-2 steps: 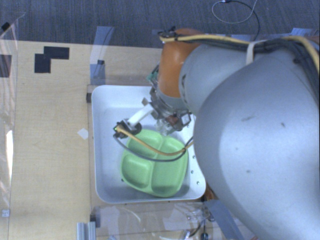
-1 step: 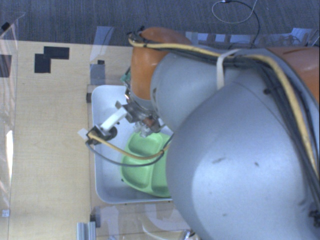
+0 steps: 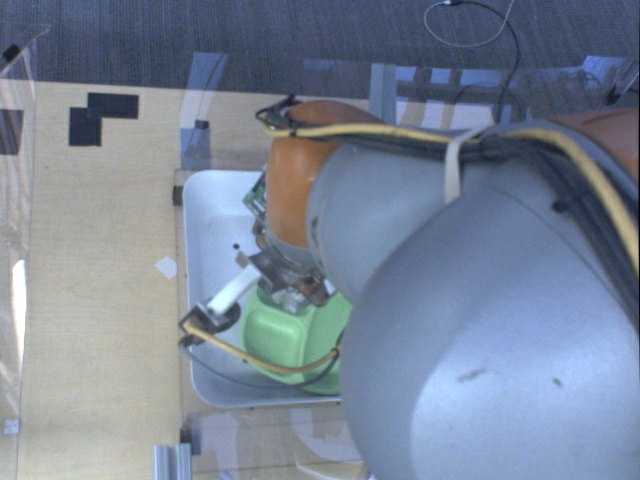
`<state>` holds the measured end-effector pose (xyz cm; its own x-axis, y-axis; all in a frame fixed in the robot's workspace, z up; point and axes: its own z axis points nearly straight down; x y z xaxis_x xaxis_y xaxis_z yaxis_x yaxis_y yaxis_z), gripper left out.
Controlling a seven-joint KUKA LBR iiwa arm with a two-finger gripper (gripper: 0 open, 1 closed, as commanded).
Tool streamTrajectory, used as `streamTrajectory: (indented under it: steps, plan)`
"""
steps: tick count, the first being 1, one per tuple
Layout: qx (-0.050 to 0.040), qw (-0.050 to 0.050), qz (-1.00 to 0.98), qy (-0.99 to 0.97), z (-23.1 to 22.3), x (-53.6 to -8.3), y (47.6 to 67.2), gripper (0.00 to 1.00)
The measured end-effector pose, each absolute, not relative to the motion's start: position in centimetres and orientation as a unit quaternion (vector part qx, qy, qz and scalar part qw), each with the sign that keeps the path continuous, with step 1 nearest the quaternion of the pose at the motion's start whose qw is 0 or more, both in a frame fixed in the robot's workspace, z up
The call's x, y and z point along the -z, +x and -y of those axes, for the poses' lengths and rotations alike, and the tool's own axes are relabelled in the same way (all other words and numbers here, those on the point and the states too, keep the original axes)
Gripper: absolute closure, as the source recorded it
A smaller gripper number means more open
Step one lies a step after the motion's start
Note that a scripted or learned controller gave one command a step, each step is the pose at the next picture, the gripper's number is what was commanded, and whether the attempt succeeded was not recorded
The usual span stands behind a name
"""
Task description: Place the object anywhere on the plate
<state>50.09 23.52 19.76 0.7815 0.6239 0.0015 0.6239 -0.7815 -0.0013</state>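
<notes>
Grey arm (image 3: 480, 298) with its orange band (image 3: 292, 193) covers the centre and right of the frame, reaching down into the white bin (image 3: 205, 218) at centre left. Gripper (image 3: 285, 290) sits low over a green plate (image 3: 275, 340) in the bin's lower part, its grip state impossible to tell; a yellow cable (image 3: 250, 360) loops across the plate's lower edge

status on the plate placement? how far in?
Done: the arm has reached into the white bin, with the end effector low over the green plate. In hand: unclear; the arm's bulk hides the fingers and any object between them. Left: no object is visible resting on the plate, so the placement is unconfirmed.
</notes>
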Motion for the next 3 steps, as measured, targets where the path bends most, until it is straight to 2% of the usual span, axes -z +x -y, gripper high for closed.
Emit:
streamTrajectory:
  steps: [1, 2, 3]
  plan:
    - [0.0026, 0.001, 0.193, -0.981, -22.9, -24.6, 48.8, 1.00]
    - [0.0025, 0.001, 0.193, -0.981, -23.0, -24.6, 48.8, 0.00]
    - [0.0048, 0.001, 0.194, -0.981, -23.0, -25.7, 48.9, 1.00]
